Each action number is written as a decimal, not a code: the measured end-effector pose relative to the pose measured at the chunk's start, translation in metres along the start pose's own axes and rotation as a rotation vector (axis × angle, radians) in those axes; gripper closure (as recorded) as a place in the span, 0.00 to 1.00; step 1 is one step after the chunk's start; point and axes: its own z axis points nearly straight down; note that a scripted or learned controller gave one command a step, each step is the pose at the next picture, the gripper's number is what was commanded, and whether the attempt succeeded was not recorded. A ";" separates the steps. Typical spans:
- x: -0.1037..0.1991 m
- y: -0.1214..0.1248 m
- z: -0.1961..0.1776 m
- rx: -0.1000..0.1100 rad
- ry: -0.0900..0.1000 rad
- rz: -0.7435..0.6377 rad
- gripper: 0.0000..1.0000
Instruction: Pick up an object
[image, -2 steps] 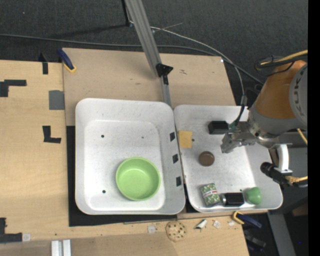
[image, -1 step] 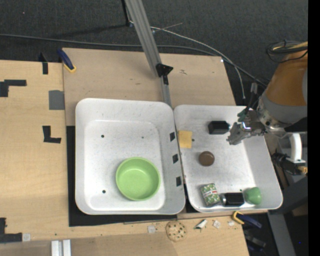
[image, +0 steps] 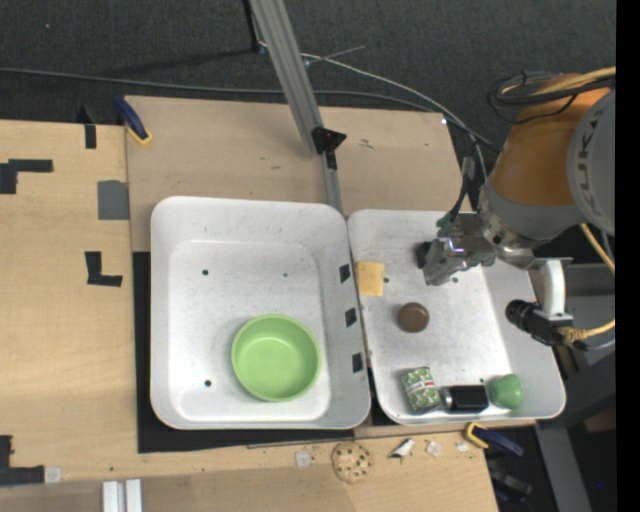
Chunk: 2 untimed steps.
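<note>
The right bin (image: 520, 330) holds a brown round object (image: 413, 317) near its middle, a yellow block (image: 371, 278) against its left wall, and along the front a green patterned packet (image: 420, 389), a black object (image: 466, 399) and a green object (image: 507, 390). My gripper (image: 439, 265) hangs over the upper part of this bin, up and to the right of the brown object. Nothing shows between its fingers.
The left bin (image: 190, 240) contains a green bowl (image: 275, 357). A grey metal pole (image: 300, 90) slants down to the gap between the bins. A cookie (image: 349, 461) and small scraps lie on the bench in front of the bins.
</note>
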 end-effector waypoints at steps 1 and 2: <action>0.056 0.003 -0.006 0.002 0.001 -0.002 1.00; 0.109 0.008 -0.007 0.003 0.001 -0.002 1.00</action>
